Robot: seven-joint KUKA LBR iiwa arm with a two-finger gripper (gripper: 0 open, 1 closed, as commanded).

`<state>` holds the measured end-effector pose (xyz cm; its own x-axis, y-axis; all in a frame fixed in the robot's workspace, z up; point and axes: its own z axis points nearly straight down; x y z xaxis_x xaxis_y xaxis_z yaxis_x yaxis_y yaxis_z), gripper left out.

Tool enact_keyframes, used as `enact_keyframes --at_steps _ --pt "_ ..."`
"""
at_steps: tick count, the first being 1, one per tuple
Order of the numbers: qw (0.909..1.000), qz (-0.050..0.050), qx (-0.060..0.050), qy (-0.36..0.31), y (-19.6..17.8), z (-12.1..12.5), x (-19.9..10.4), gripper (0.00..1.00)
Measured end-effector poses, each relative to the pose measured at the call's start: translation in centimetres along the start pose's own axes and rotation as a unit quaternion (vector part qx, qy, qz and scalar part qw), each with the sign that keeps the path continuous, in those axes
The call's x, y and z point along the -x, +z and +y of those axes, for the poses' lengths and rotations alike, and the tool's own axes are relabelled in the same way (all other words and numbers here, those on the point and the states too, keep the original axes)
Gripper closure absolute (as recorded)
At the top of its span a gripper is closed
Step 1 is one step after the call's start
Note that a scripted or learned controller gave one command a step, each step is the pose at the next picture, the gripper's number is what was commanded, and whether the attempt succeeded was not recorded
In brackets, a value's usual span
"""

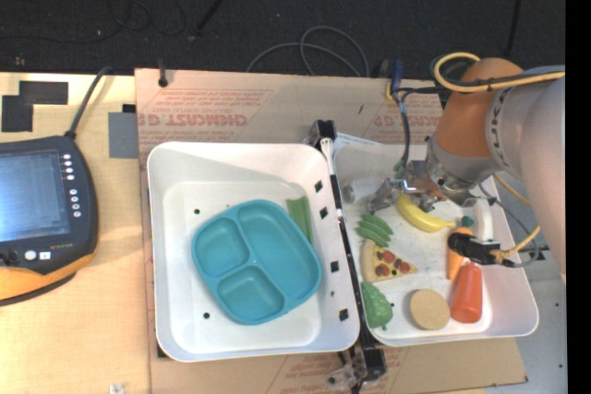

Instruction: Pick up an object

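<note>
On the far left of the surface (102,244) a black handheld control tablet with an orange edge (42,208) is lying, well apart from the work. Next to it, the left shallow white plastic bin (171,189) is holding a teal plastic tray with three compartments (256,262), and a thin green strip (300,215) is leaning just beside the tray's right edge. The right white bin (517,314) is carrying the crowded toys: a green bean pod (374,227), a toy pizza slice (388,264), a green leafy piece (377,306), a round tan disc (429,309), a yellow plastic banana (422,216) and an orange-red bottle-shaped toy (467,289). The hand (406,189) is hovering at the banana's upper left, near the bean pod; I cannot tell if it is released or clenched, and nothing is visibly between its fingers. I am judging the banana to be the target. Its curved smooth skin may be slipping sideways from the grip. Because neighbours are lying so near, the fingers may be pushing the bean pod or the bin wall instead.
</note>
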<state>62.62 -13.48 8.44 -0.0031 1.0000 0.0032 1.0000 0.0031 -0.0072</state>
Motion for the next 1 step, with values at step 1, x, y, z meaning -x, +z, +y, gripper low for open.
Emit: enact_keyframes --at_steps 1 --pt "1.0 -0.001 -0.001 0.001 -0.93 0.02 0.21 1.0"
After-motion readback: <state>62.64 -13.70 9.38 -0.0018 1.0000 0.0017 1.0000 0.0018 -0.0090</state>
